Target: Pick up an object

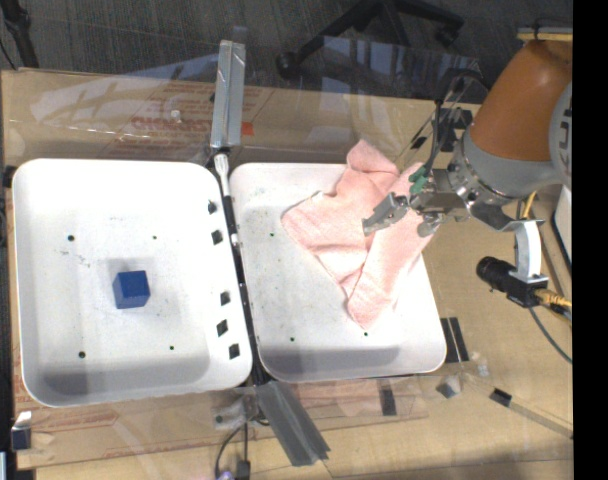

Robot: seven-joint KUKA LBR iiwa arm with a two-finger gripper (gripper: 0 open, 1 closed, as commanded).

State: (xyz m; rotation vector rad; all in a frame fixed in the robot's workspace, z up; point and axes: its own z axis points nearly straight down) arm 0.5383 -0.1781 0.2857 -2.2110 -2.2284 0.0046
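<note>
one pink cloth [369, 238] under claw [404, 213]

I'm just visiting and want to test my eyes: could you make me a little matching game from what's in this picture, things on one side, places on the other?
Things:
1. blue cube
2. pink cloth
3. gripper
4. orange band

Places:
A. above the cloth
B. left bin
C. upper right, on the arm
D. right bin

Pairs: 1-B, 2-D, 3-A, 4-C

The brown bench [104, 118] bears two white bins, left [44, 298] and right [284, 348], touching side by side.
</note>
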